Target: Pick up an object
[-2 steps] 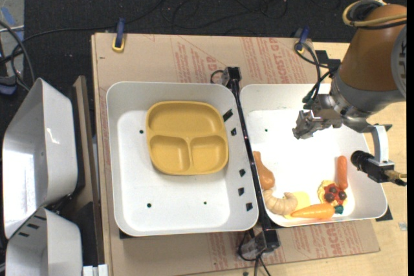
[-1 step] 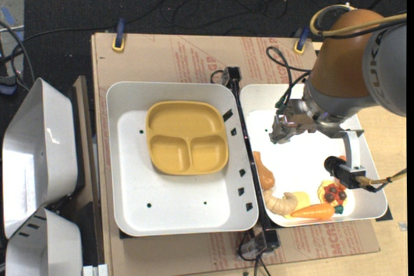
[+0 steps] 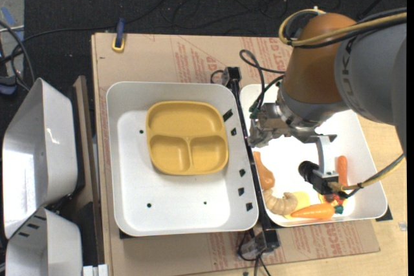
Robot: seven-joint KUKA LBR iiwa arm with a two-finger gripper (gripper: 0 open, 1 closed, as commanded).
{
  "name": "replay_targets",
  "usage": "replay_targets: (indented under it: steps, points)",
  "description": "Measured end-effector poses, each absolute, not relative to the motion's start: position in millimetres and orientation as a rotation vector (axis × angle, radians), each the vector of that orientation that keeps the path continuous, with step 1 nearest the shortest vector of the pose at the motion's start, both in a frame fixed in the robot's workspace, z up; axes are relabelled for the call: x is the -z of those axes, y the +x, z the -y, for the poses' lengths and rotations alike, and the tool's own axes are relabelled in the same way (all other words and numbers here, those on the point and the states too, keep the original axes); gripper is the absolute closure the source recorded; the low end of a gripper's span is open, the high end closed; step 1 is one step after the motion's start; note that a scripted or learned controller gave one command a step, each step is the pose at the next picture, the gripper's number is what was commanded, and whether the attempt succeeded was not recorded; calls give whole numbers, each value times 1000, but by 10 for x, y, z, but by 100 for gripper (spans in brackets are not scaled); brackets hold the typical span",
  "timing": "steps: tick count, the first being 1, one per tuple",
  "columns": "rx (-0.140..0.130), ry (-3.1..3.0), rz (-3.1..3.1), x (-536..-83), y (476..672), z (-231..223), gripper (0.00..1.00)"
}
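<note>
Gourd, orange, lies by the right bin's inner wall just beside the gripper, whose opening I cannot tell under the wrist; best to centre over its fat end, come straight down, and stay clear of the wall and the beige piece

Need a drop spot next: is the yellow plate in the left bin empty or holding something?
Empty. The plate's three compartments show bare yellow, with nothing lying in them; it sits rim up in the left bin.

Plate in the left bin
</note>
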State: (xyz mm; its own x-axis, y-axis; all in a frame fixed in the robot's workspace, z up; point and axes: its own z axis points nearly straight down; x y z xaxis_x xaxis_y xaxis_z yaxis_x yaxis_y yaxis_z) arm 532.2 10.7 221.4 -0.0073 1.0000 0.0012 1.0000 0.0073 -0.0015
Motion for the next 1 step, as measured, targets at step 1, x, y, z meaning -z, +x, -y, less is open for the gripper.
replay_targets:
  steps: [1]
  points:
    - [2, -2212, 2230, -2309, 5298, -637, 100]
